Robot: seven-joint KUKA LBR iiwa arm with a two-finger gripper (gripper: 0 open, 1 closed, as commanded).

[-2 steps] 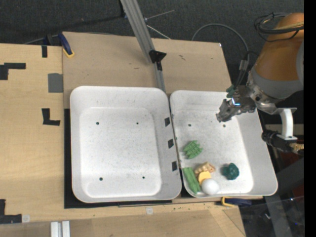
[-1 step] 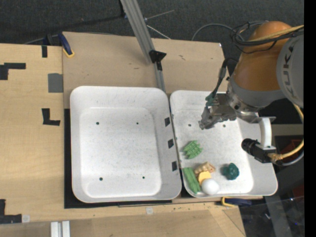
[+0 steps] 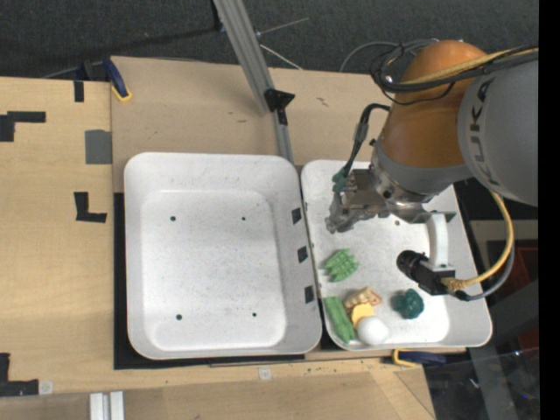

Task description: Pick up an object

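The pick looks barely begun: nothing is lifted, and every object lies loose on the floor of the bin on the view's right (image 3: 464,326). The gripper (image 3: 339,217) hangs low over the upper half of that bin, near the wall it shares with the other bin (image 3: 140,234), and the slanted view does not let me tell whether it is spread or closed. Nothing can be seen caught in it.

The likeliest target is the green ridged piece (image 3: 339,265), which lies just below the gripper and apart from it. Further down, against the bin's lower corner, sit a green elongated piece (image 3: 339,320), a small tan and yellow toy (image 3: 361,300) and a white ball (image 3: 373,330), all packed close or touching. A dark teal lump (image 3: 407,304) rests a little to their right, on its own.

As I judge it, the whole grasp remains: line up over one object, descend, close on it, and raise it clear of the bin
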